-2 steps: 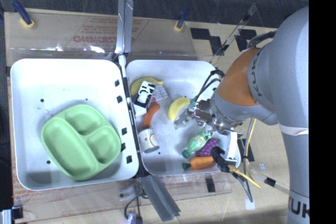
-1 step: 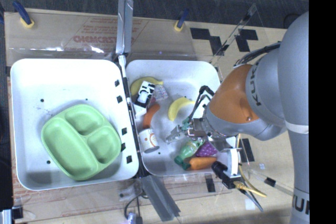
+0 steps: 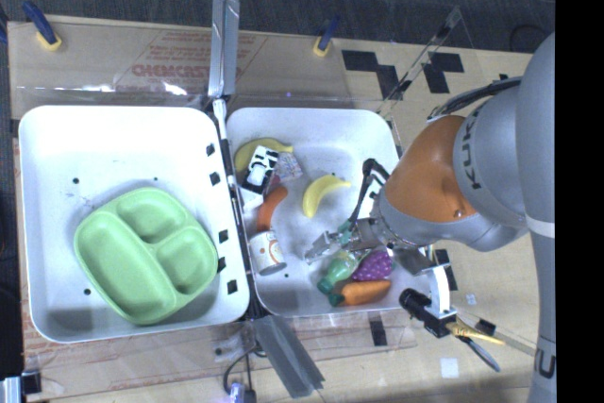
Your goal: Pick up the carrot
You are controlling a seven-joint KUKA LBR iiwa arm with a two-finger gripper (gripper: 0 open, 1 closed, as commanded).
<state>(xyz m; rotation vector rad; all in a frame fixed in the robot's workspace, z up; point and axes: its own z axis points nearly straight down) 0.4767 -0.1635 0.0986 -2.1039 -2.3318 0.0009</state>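
The grey KUKA arm with its orange band comes in from the right and bends down over the right shallow white plastic bin, ending in a metallic two-finger gripper that hangs low in that bin's lower middle. Far to the gripper's left lies the left shallow white plastic bin, bearing a light green three-compartment plastic plate. Just below and to the right of the gripper lies the orange toy carrot with a green leafy top, stretched along the bin's near wall, its green end toward the gripper. A purple bunch of toy grapes sits touching the carrot from above, right beside the gripper's right side. Up from the gripper rests a small yellow toy banana, apart from it, and farther up and left lies a larger yellow rounded piece with a black-and-white patterned item on it. Left of the gripper are a reddish-orange elongated toy and, below that, a small white cup-like object with an orange mark. The fingers look slightly parted with nothing clearly between them, though the metal is blurred against the clutter, so how far apart they stand I cannot tell.
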